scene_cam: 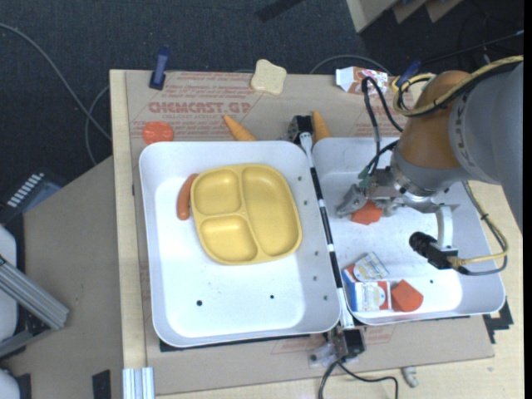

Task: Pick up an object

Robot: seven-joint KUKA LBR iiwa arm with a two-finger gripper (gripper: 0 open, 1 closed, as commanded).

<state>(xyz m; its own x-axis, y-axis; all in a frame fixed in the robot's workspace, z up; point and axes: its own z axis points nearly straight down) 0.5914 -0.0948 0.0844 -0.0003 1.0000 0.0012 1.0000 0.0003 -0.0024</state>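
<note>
Gripper point(363, 204) is down in the right bin point(474, 293), fingers spread around an orange chunk point(366, 215), though I honestly can't tell if they touch it. Looks like the grasp step; next it needs to close squarely, then lift straight up. Count: two bins, one more orange piece point(406, 296) beside one carton point(368, 287), one yellow tray point(246, 213) and one sausage point(184, 198) in the left bin point(233, 314).

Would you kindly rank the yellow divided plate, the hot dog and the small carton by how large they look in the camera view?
1. yellow divided plate
2. small carton
3. hot dog, partly hidden by the plate
</note>
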